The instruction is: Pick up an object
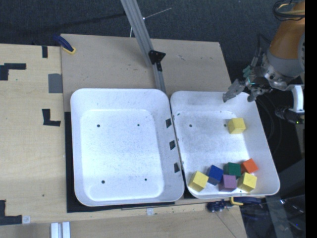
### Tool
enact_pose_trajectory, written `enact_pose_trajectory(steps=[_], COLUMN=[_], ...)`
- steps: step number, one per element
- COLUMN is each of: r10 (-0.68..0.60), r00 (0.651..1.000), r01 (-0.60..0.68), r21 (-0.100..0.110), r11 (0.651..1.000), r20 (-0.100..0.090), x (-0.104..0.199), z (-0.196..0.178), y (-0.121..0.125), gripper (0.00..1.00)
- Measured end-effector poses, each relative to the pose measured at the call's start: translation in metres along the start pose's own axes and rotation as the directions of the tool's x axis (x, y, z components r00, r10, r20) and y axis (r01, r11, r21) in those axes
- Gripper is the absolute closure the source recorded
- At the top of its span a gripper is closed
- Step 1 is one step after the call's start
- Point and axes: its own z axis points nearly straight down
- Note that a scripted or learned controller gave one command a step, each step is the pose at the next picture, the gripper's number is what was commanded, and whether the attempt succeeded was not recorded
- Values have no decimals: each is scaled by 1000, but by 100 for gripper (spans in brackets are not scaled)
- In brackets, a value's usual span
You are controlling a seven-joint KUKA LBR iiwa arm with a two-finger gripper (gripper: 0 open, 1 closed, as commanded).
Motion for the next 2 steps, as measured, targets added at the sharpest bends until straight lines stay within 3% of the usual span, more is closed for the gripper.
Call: enact_pose_trajectory(steps=[1, 2], r10=[0, 0], r00=[1000, 1000], r01=[0, 0], r21=[1, 6], r11=[1000, 1000], r20=[1, -1], x=[0, 7], z=[0, 62], y=[0, 4], gripper=[0, 0])
